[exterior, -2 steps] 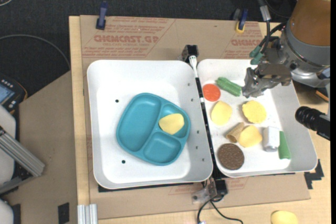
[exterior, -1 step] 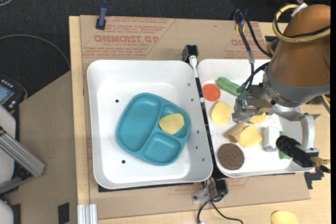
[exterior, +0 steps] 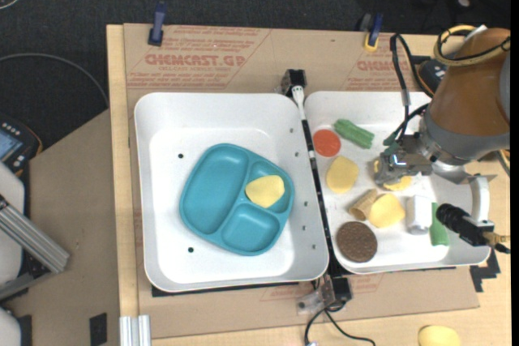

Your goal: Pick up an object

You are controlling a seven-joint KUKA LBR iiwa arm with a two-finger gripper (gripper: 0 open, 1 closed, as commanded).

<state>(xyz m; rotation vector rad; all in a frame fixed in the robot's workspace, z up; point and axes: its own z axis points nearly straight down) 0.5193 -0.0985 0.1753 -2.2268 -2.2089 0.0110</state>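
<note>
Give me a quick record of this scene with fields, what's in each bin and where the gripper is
left bin: teal divided plate with a pale yellow piece in its right compartment
right bin: orange-red disc, green piece, yellow piece, yellow wedge, brown disc, white item, small green item
gripper: low over the right bin, above a yellow item near its middle
grasp: cannot tell
arm: reaching in from the right
</note>
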